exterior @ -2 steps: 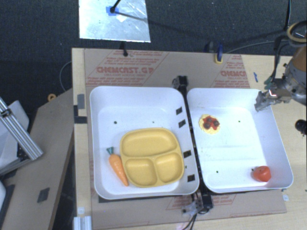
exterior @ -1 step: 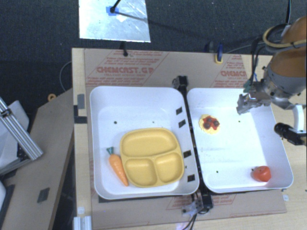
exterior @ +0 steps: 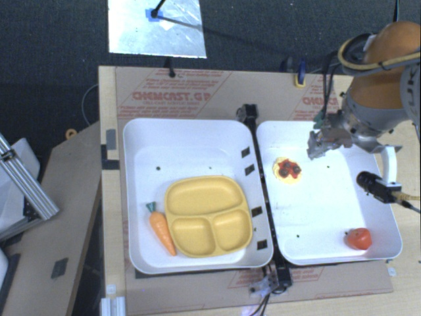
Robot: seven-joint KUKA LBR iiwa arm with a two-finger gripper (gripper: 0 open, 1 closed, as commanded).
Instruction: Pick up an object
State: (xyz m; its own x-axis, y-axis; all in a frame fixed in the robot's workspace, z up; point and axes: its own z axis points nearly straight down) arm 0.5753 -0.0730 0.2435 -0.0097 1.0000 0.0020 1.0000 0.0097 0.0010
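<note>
In the right bin [exterior: 316, 249] a small round yellow piece with dark red topping [exterior: 287, 169] lies near the upper left, and a red tomato-like piece [exterior: 358, 239] sits at the front right corner. My gripper [exterior: 316, 148] hangs over the right bin's upper part, just right of and above the yellow piece. Nothing shows between the fingers. In the left bin [exterior: 141, 176] lies a yellow three-compartment tray [exterior: 207, 214] with an orange carrot [exterior: 160, 230] beside its left edge.
A black clamp bar [exterior: 256, 183] runs along the seam between the two bins. A shiny metal sheet [exterior: 156, 20] lies behind the bench. The bins rest on a cardboard sheet [exterior: 177, 91].
</note>
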